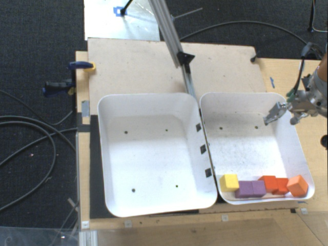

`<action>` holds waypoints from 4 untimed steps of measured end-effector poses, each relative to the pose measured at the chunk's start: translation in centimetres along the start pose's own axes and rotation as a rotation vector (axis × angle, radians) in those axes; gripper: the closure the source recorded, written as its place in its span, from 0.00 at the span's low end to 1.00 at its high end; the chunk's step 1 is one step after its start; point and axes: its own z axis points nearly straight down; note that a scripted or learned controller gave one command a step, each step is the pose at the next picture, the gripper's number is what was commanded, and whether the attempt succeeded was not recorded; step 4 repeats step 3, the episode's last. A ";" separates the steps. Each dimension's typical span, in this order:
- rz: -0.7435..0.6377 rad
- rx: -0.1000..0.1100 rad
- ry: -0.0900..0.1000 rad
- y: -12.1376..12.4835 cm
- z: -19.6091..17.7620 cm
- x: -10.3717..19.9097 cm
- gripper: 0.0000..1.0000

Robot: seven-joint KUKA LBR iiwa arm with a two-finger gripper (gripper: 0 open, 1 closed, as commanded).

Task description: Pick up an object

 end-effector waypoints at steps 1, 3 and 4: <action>0.005 0.009 0.002 -4.8 13.5 -2.2 0.00; -0.001 -0.009 -0.003 -3.2 6.7 5.8 0.00; -0.001 -0.009 -0.003 -3.2 6.7 5.8 0.00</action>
